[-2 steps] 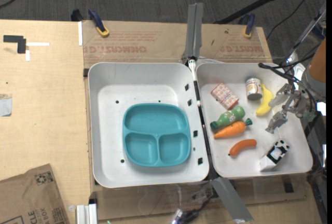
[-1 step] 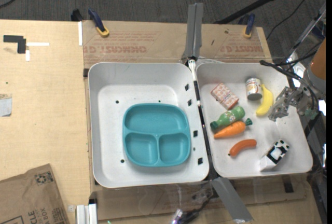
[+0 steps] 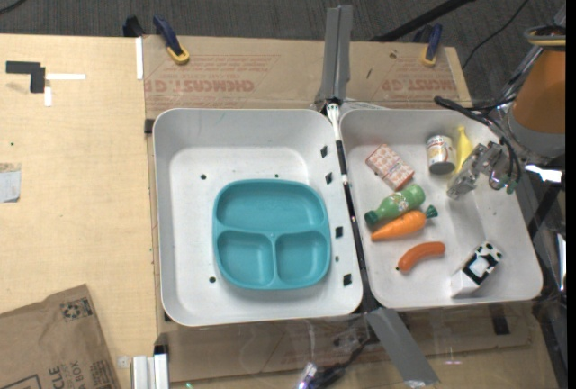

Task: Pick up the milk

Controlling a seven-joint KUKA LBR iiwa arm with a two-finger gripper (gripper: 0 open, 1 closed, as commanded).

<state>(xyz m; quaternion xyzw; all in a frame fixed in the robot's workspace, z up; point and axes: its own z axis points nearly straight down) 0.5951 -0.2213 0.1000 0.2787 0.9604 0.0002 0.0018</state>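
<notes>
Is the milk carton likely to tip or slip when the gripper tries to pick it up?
The milk looks like a small boxy carton with flat sides, so probably stiff and unlikely to roll. It lies near the bin wall, which may crowd the gripper. Probably light, so a nudge could shift it.

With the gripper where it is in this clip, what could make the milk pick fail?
1. The gripper is at the right bin's far side beside the can and banana, while the milk lies near the front corner, so it may close on the wrong item.
2. The milk is close to the bin's wall, which may block a finger.
</notes>
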